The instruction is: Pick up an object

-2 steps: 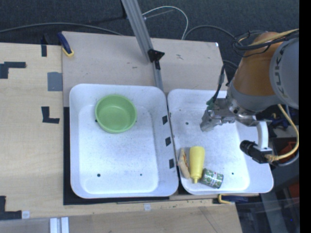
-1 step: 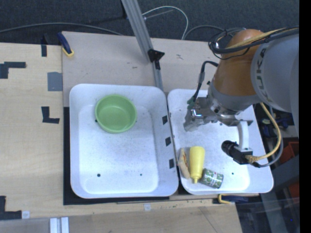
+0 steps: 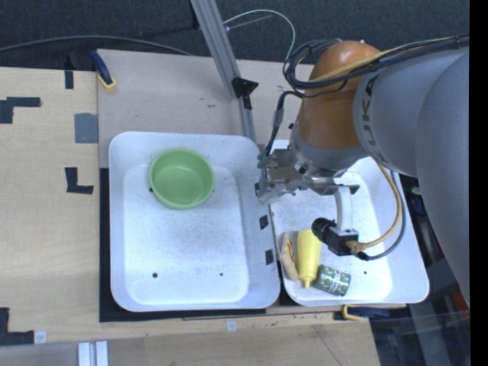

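Yellow bottle (image 3: 307, 255) lies in the right bin (image 3: 396, 280), just below the jaws and beside a small green can (image 3: 333, 279). Gripper (image 3: 273, 180) hangs above; whether it's released or clenched, I cannot tell. Likely light, smooth plastic, so take it across the middle.

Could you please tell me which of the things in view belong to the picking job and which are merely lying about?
Job: gripper; yellow bottle, green can and tan item in the right bin; green bowl in the left bin.

Lying about: blue clamp; metal pole.
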Action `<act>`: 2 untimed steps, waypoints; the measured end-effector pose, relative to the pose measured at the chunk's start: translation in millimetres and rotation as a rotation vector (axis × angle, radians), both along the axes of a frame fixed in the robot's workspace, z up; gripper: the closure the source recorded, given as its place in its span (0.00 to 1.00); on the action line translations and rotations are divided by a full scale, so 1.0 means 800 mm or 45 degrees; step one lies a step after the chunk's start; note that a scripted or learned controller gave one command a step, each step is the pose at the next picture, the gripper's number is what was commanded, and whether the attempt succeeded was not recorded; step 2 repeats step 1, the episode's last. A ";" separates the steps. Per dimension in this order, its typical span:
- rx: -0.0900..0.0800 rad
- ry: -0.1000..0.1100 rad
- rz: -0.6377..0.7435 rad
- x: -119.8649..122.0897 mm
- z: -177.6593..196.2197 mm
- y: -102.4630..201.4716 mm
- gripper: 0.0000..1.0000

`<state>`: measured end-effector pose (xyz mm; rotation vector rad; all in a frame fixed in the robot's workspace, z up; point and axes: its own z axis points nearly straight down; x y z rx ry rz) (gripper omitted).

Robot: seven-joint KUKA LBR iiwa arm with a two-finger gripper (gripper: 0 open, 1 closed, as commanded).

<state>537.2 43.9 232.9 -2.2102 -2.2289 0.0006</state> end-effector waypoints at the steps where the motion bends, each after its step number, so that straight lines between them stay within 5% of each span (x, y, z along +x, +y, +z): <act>1: -0.001 0.003 -0.003 -0.011 -0.016 0.059 1.00; 2: -0.001 0.003 -0.003 -0.011 -0.016 0.059 1.00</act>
